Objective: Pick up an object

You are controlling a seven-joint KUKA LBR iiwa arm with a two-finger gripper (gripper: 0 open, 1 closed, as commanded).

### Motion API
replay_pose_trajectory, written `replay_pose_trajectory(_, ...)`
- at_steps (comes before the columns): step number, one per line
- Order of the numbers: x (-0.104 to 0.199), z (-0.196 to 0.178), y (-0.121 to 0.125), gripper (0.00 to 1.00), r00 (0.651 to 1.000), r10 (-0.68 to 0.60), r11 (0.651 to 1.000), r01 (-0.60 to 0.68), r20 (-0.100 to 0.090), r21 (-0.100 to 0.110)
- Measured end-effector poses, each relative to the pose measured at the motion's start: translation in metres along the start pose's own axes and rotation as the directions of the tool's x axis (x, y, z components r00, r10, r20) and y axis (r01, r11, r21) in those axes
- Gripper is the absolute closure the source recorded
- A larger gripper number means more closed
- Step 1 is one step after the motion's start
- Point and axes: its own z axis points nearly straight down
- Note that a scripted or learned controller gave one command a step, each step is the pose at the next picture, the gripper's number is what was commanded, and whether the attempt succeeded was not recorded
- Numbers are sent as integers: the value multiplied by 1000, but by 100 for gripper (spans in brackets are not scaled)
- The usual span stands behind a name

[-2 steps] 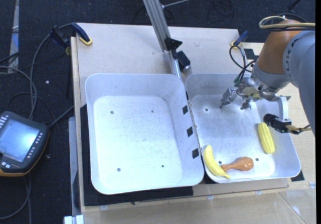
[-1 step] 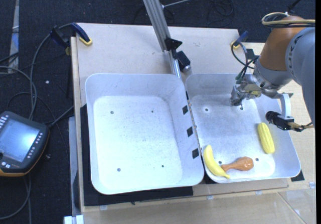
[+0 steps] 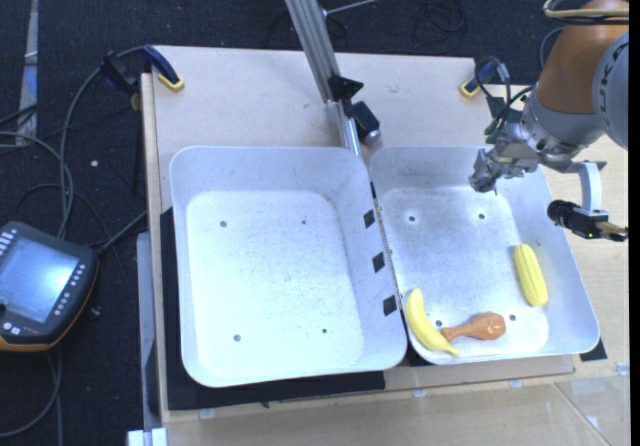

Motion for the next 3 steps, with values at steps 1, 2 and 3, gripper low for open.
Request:
replay_pose_trajectory(1,-1,-43,4,100,1000,0,1000,0,0,1)
replay_pose_trajectory(2,-1,-63,4,100,1000,0,1000,0,-1,4)
replay_pose_trajectory(3,50,-55,-15,100,1000,-3,1000,3,-2,5)
